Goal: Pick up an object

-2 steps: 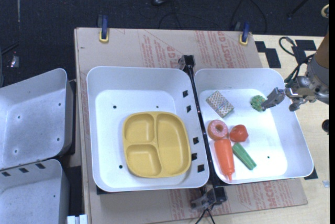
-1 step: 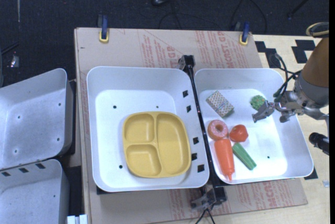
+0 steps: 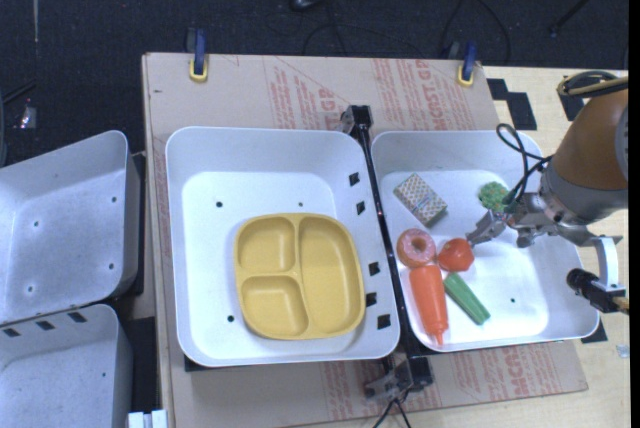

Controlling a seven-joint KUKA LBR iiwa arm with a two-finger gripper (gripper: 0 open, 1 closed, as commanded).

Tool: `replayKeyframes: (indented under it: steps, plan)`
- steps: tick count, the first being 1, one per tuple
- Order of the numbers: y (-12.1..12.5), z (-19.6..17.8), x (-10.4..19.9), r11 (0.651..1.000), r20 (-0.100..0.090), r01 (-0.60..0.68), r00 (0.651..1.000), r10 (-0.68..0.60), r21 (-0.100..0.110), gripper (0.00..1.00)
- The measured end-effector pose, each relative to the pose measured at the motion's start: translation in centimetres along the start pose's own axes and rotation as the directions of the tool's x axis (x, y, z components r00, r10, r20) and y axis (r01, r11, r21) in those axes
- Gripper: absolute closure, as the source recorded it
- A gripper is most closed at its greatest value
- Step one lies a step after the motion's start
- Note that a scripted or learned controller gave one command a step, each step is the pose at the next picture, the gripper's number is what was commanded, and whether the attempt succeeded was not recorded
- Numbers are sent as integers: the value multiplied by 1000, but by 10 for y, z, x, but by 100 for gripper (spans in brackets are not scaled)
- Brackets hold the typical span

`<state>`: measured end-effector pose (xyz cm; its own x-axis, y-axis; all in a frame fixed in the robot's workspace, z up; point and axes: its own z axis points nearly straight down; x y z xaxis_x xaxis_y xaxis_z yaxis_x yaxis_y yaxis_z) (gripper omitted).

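You have two white bins side by side: the left bin (image 3: 200, 246) holds one yellow divided tray (image 3: 299, 275), and the right bin (image 3: 560, 316) holds five loose things, namely one patterned block (image 3: 420, 198), one green broccoli piece (image 3: 493, 195), one pink doughnut (image 3: 414, 246), one red tomato (image 3: 456, 255), one orange carrot (image 3: 430, 300) and (counted apart) one green cucumber (image 3: 466, 298), making six. Your gripper (image 3: 487, 229) sits low in the right bin between the broccoli piece and the tomato, just beside the tomato; I cannot tell how its jaws stand.

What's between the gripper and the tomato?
Nothing visible. The gripper sits just right of the tomato in the right bin, with bare bin floor between them. The cucumber, carrot and donut lie on the tomato's other sides.
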<state>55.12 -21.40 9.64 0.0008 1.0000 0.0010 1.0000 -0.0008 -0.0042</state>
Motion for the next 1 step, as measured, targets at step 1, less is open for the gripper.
replayKeyframes:
  steps: [1]
  plan:
    - [1, -14, 0, 1000, 2, 0, 1000, 0, -5, 100]
